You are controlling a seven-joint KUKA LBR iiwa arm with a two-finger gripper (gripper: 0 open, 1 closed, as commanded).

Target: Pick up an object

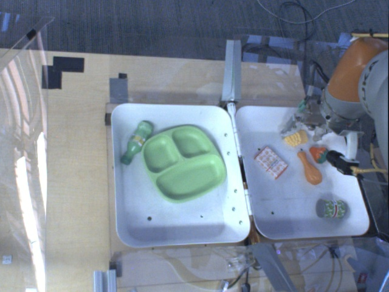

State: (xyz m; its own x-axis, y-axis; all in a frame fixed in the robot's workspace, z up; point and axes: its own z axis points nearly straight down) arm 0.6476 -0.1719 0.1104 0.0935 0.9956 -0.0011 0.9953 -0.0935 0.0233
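Wood bench (73, 163) w/ dark grey carpet (152, 11) behind.

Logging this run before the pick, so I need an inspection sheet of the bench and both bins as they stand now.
Surface: wooden bench bearing left bin and right bin.
Job's things: green bottle beside green divided plate in left bin; patterned packet, yellow corn, orange toy, carrot, small can in right bin.
Clutter: nothing seen.
Grippers: gripper at right bin's far edge, above the corn.
Cables: black cable on floor.
Surroundings: grey carpet.
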